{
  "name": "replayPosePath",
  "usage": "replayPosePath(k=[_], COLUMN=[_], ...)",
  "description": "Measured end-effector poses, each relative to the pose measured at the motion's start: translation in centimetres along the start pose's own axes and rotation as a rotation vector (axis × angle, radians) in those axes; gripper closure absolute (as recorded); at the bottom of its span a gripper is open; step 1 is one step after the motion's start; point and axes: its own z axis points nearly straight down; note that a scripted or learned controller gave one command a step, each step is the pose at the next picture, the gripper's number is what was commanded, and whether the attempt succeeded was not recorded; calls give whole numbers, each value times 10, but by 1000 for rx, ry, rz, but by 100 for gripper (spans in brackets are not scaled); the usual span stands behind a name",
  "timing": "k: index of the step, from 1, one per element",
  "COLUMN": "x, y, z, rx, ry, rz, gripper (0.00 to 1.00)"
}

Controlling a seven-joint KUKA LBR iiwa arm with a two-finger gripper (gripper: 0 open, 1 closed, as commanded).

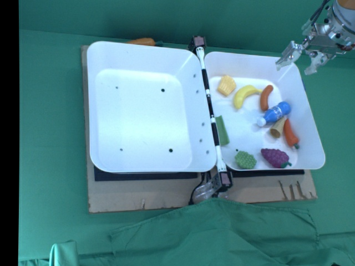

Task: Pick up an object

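The gripper [302,61] hangs in the upper right, over the far right corner of the right bin [314,143]; its two fingers are spread apart with nothing between them, and it sits well above the toys. All the things to pick lie in that right bin; the blue bottle [275,113] carries a white label band, but whatever is printed on it is too small to read, and I see no other writing anywhere. Near the bin's far side lie a yellow corn piece [226,85], a banana [246,95] and a reddish sausage [267,97]; the bottle lies tilted just below the sausage, its white cap toward the middle of the bin. A cone [277,127] and a carrot [292,134] lie close beside the bottle's right end; purple grapes [275,158] and a knobbly green piece [245,159] sit near the front wall; a green strip [222,130] lies against the left wall by the divider [209,104]. The middle of the right bin floor between the banana and the green piece is bare. The left bin [102,57] is wide white floor with a few dark dots; an orange thing [142,41] peeks past its far rim; both bins rest on cardboard [138,195] over green cloth [50,121].
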Motion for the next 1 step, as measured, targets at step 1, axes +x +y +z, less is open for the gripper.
replayPosePath(k=[1], x=[-12], y=[2], z=[101], rx=[8], ry=[1], rz=[1], gripper=[0])
